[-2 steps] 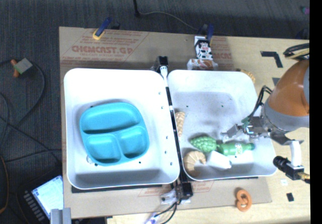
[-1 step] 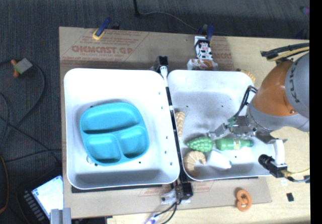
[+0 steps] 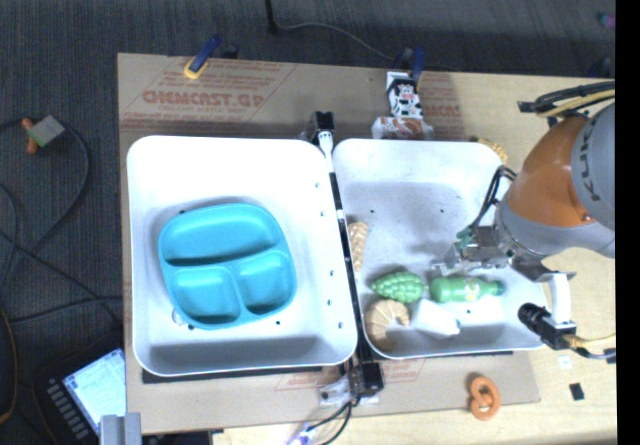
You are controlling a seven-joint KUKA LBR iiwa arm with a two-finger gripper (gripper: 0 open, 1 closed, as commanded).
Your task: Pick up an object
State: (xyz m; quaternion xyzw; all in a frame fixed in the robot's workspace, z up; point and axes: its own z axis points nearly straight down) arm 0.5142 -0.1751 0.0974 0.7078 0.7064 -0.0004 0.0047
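1. The gripper point(image 3: 470, 255) hangs lower right, just above the green bottle point(image 3: 464, 289) in the right bin point(image 3: 420, 168).
2. Finger state: cannot tell.
3. Centre over the bottle's body, then descend straight, avoiding the white piece point(image 3: 437, 318).

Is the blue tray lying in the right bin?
No, the blue tray lies in the left bin; the right bin holds small items.

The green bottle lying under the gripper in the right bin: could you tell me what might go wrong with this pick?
The gripper sits just above the green plastic bottle, which lies on its side, so it may roll away. A white crumpled object and a bumpy green toy touch or crowd it and could be dragged along. The right white bin's front wall is close, leaving little room.
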